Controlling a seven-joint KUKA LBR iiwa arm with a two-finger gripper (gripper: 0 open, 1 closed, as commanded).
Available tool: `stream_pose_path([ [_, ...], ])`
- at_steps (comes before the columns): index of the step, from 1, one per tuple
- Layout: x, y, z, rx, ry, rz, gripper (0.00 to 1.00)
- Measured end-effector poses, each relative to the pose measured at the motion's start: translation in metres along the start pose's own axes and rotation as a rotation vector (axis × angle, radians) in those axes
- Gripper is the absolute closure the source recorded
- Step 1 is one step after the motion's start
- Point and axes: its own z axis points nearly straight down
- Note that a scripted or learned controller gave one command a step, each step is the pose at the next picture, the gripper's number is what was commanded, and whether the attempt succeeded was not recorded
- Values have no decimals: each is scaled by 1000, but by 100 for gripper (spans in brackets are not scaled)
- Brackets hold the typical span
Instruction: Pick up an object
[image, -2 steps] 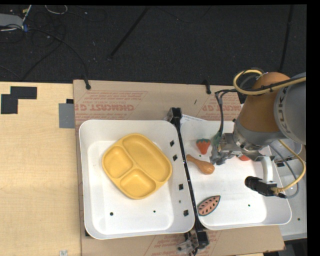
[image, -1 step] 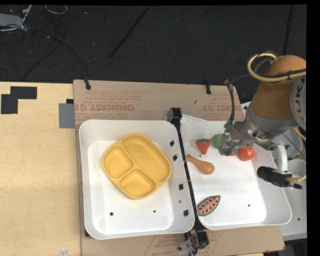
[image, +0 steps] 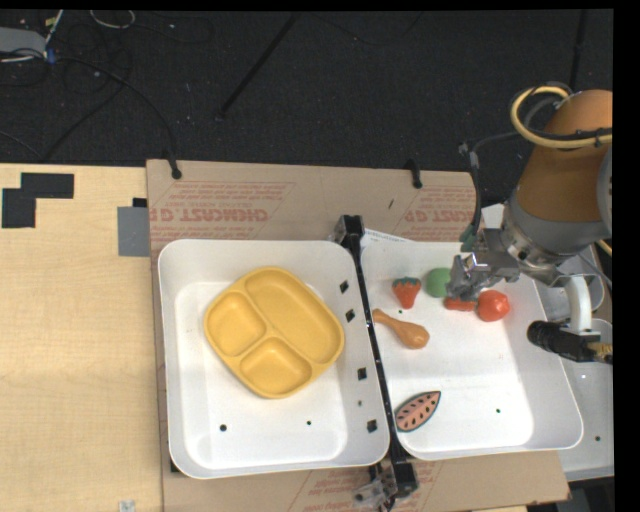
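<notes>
My gripper (image: 468, 278) hangs low over the back of the right bin (image: 545, 425), between a green ball (image: 437, 281) and a red tomato (image: 493, 305). A small red piece (image: 458, 304) lies just below it, touching the tomato's left side. To the left stands a strawberry (image: 406, 291) with a green top. An orange drumstick (image: 402, 328) lies near the bin's left wall. A watermelon slice (image: 417, 410) rests at the front left. Nothing can be seen held.
The left bin (image: 190, 420) holds a yellow divided plate (image: 274, 330). A black divider (image: 365, 340) runs between the bins. Brown cardboard (image: 260, 205) lies behind them, and the wooden bench (image: 70, 350) stretches to the left.
</notes>
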Motion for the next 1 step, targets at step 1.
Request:
stream_pose_path([
  [1,46,16,-4,2,2,-4,100],
])
